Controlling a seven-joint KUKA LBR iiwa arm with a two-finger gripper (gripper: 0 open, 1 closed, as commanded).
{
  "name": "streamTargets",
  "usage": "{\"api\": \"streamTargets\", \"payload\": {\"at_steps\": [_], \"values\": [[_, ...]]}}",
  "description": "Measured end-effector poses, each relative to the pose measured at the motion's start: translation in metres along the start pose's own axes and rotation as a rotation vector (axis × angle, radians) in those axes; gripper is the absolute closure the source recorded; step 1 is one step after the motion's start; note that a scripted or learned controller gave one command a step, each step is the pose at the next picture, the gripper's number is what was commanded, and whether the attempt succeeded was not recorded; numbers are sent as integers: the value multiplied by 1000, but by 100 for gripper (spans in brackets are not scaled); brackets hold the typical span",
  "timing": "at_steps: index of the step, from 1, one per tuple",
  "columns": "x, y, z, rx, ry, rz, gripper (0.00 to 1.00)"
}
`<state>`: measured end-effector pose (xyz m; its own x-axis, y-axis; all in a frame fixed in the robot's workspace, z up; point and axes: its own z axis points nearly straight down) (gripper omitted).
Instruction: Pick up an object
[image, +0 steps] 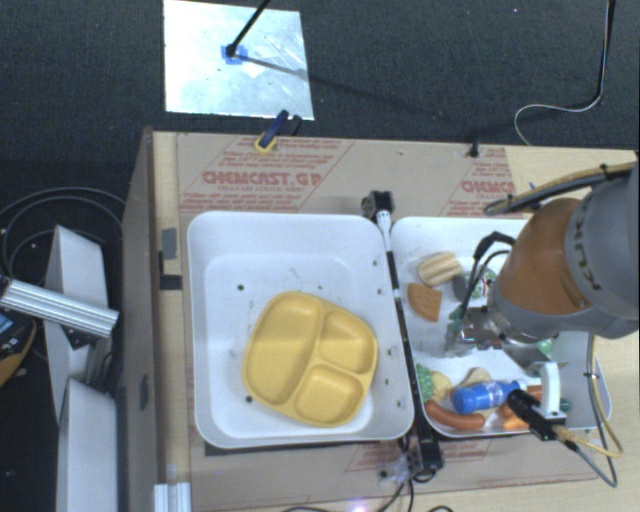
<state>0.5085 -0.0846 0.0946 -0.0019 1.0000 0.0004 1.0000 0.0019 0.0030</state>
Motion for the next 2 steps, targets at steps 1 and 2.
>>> {"api": "streamTargets", "payload": {"at_steps": [1, 2], "values": [[0, 0, 0, 0, 0, 0, 0], [-10, 59, 8, 1, -1, -2, 0]]}}
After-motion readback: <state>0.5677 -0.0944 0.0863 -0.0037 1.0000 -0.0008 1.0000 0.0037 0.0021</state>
